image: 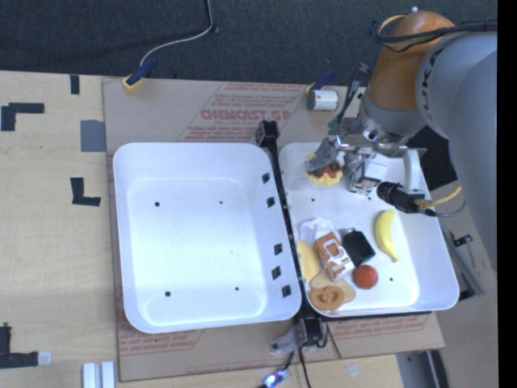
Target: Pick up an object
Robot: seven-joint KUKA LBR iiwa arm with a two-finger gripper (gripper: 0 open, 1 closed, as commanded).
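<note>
Up by the right bin's [428, 297] far edge, the fingers [335, 162] clamp a yellow-red toy [325, 172].

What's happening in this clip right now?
A grey robot arm reaches in from the right and has its pincer low over the far end of the right bin, right at a small yellow and red item there. Whether it has a grip on that item can't be made out. The other things lie untouched nearer the front of that bin: a banana, a black block, a red ball, an orange and white carton and a bagel-like ring.
</note>
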